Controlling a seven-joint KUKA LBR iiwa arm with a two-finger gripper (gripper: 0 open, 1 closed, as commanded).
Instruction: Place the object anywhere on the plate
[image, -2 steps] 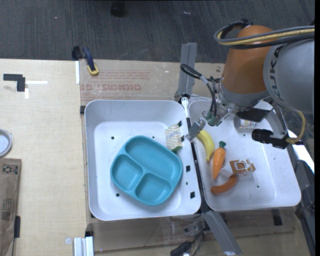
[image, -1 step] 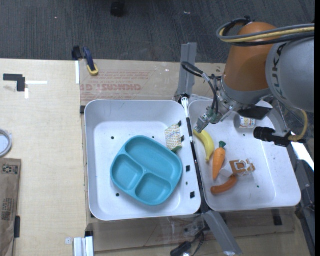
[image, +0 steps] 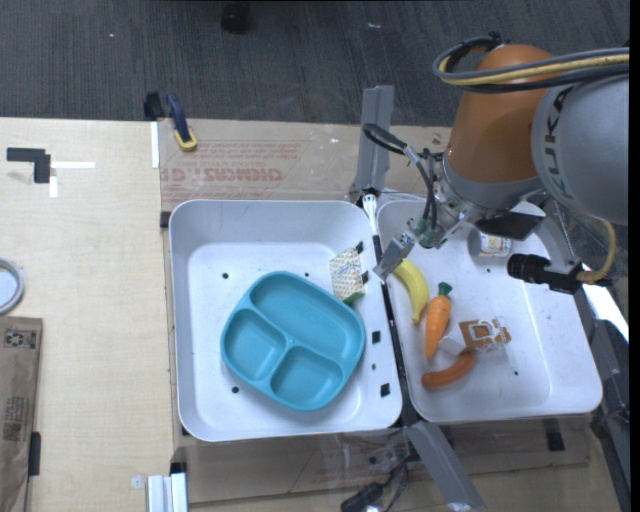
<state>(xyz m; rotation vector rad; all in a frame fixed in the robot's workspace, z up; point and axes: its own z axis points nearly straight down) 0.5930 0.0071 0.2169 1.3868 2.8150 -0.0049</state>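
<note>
Two white bins sit side by side on the bench; the plate (image: 291, 342) lies in the left one. Over the right bin's back-left corner hangs the gripper (image: 405, 250), just above the banana (image: 412, 288); its opening I cannot tell. Still the picking step, I'd say: next it must close on the banana and carry it left.

- One camera sits up high over the bench (image: 80, 330) and looks down at a slant.
- It is far enough away to fit both white bins in, the left bin (image: 190, 300) and the right bin (image: 560, 390), side by side.
- The dark floor (image: 250, 60) fills the top of the picture, so the camera faces across the bench toward it.
- The arm (image: 520, 110) comes in from the right and looks big, being close to the camera.
</note>
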